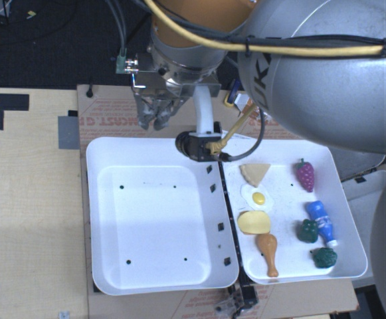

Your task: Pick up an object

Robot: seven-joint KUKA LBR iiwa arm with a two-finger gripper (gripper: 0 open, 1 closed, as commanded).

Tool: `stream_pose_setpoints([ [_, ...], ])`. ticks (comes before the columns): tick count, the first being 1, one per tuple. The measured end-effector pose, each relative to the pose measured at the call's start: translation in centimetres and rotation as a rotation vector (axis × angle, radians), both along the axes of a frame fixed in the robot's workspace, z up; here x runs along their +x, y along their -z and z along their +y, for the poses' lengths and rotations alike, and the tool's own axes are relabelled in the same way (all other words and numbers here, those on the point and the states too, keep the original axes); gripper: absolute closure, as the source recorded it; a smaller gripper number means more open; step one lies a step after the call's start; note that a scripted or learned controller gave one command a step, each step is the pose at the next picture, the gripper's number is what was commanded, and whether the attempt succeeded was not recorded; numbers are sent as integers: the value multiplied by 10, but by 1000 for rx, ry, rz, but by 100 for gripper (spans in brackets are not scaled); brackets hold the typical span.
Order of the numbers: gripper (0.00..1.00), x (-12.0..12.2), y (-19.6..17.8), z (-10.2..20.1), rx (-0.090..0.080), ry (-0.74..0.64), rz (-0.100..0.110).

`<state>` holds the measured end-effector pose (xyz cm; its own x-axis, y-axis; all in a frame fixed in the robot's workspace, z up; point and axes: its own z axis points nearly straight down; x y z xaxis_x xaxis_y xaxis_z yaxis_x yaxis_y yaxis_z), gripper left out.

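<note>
At the near edge of the right bin lie a toy chicken drumstick and a green broccoli floret, well apart. Just behind them sit a yellow potato-like piece, a dark green pepper and a blue bottle lying on its side, the pepper touching the bottle. Farther back rest a fried egg, a wedge of cheese and a bunch of purple grapes near the far wall. The left bin stands beside it, the two sharing a middle rim.

Beyond both bins, the KUKA arm's gripper hangs above the cardboard at the back of the bench, just past the far rim of the left bin. Its dark fingers point down and look close together with nothing between them, though how tightly they meet is hard to judge at this angle.

The pick appears not yet begun: every candidate object rests in the right bin, and the gripper is over none of them. By this reading, the next move calls for a swing across to the right bin, the fingers parted, then a descent onto one well-separated piece such as the drumstick or the grapes, whose neighbours leave room on both sides.
</note>
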<state>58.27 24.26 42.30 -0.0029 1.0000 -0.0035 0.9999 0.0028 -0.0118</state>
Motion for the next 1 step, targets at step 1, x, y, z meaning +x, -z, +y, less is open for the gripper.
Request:
stream_pose_setpoints([
  [1, 100, 63, -121, 1, 5, -4, -22],
])
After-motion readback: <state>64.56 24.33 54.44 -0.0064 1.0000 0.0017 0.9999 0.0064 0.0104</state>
